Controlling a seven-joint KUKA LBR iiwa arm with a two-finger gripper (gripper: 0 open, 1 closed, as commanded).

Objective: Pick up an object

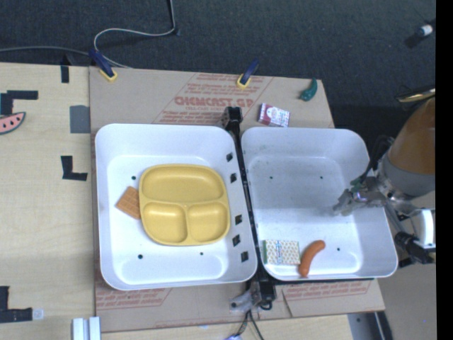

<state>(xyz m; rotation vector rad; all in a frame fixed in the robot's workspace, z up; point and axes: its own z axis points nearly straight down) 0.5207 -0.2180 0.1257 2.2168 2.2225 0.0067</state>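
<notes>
In the right bin [304,147], an orange sausage [310,257] lies near the front wall, with a small patterned packet [282,251] just left of it. My gripper [348,202] hangs at the right side of this bin, up and right of the sausage, apart from both items. Nothing shows between its fingers. In the left bin [127,261], a yellow divided plate [185,204] rests in the middle, and a tan cracker-like piece [129,202] pokes out from under its left edge.
A small red-and-white packet [272,115] lies on the cardboard behind the right bin, and a teal clip [308,89] sits further back. Yellow clamps [247,77] hold the cardboard's far edge. The arm's orange band [417,144] looms over the right bin's right wall.
</notes>
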